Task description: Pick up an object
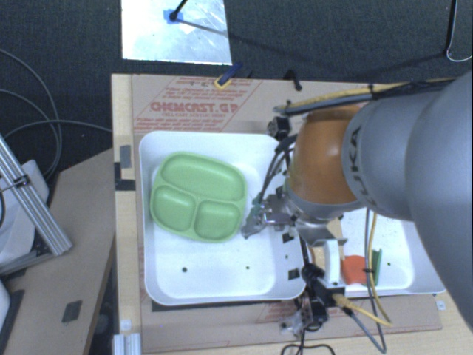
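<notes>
Here I see the green tray [198, 196] lying flat in the upper left part of the left bin [214, 276], left of the frame's centre. It is pale green plastic with rounded corners and three compartments: one long one across the top and two smaller ones below it. It sits a little askew to the bin walls, its right side near the arm's wrist.

The arm [384, 154] comes in from the right and fills most of the right half of the frame, grey above with the orange band [321, 161] towards the centre. The wrist points down over the wall between the two bins. The gripper [255, 224] shows as dark metal parts just off the tray's lower right corner; I cannot tell how it is set, or whether it touches the tray.

In the right bin [403, 272], low in the frame, an orange object [353, 269] lies beside a small green object [376, 263]. Yellow and black cables hang below the wrist.
</notes>
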{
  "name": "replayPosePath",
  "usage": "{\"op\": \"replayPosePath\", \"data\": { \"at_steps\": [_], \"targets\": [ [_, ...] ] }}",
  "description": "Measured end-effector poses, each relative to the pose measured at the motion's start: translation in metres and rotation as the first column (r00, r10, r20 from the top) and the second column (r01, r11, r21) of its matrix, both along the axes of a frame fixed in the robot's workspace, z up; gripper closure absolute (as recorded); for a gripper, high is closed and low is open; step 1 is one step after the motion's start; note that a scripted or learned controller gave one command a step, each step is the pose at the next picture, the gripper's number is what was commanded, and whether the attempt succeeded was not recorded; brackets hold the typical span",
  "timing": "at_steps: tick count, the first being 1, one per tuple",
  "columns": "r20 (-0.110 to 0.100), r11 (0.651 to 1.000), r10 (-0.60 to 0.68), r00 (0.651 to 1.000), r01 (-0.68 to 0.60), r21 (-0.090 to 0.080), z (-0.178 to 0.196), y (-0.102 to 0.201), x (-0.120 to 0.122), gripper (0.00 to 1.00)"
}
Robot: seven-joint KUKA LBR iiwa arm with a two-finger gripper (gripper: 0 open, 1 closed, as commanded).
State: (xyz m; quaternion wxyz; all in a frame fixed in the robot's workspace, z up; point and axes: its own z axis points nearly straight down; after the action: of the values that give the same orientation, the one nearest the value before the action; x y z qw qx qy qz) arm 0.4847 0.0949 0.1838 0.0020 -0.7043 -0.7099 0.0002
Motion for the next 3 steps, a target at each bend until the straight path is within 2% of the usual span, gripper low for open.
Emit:
{"op": "replayPosePath", "data": {
  "at_steps": [1,2,3],
  "targets": [
    [0.0,1.0,-0.002,1.0,0.002,0.002,-0.103,0.024,0.001,0.0],
    [-0.003,1.0,-0.002,1.0,0.002,-0.005,-0.101,0.068,0.061,0.0],
    [0.005,1.0,-0.004,1.0,0.004,-0.004,-0.094,0.052,0.116,0.0]
  ]
}}
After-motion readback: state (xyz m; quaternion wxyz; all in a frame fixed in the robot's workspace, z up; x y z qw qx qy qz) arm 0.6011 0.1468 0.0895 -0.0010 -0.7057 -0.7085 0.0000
